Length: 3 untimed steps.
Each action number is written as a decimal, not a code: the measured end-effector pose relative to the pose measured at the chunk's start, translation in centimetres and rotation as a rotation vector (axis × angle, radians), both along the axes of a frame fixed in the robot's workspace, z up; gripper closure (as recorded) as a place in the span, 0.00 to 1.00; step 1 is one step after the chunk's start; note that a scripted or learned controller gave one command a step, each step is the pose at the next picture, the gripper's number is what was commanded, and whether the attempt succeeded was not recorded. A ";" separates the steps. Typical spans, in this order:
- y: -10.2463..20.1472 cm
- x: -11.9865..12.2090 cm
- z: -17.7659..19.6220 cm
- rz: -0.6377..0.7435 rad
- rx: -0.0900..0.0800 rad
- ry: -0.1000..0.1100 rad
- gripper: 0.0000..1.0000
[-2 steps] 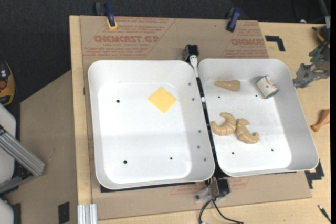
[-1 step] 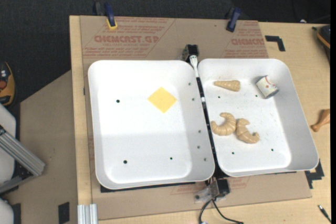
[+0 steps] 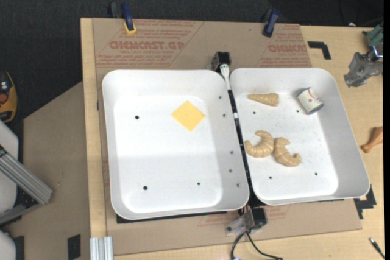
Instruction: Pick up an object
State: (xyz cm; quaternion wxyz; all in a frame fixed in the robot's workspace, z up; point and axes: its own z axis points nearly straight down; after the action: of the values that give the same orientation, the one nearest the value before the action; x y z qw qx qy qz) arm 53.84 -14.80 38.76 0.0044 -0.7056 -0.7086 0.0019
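Cardboard-topped worktop [image 3: 183,39] carries two white bins: a flat yellow square [image 3: 189,115] at centre-left, tan croissant shapes [image 3: 272,150] and a small cylinder [image 3: 309,100] at right; jaws' state cannot be told.

Two blue clamps [image 3: 128,15] pin the cardboard sheet [image 3: 201,39].

The left bin [image 3: 122,131] lies open from above, with one yellow tile [image 3: 189,115] near its middle and bare floor all around it. In the right bin [image 3: 341,149], a cone pastry [image 3: 263,98], a small can [image 3: 309,100] and two touching croissants [image 3: 273,149] crowd the middle; its near corners are free.
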 end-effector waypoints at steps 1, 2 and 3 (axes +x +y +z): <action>2.9 -6.1 15.8 0.000 -0.007 -0.030 1.00; 9.1 -5.9 4.6 0.002 -0.001 0.002 1.00; 16.7 -6.0 -6.8 0.004 -0.002 0.004 1.00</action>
State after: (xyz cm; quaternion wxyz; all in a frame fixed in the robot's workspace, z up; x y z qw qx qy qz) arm 47.81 1.91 32.00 0.0052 -0.7042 -0.7100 0.0040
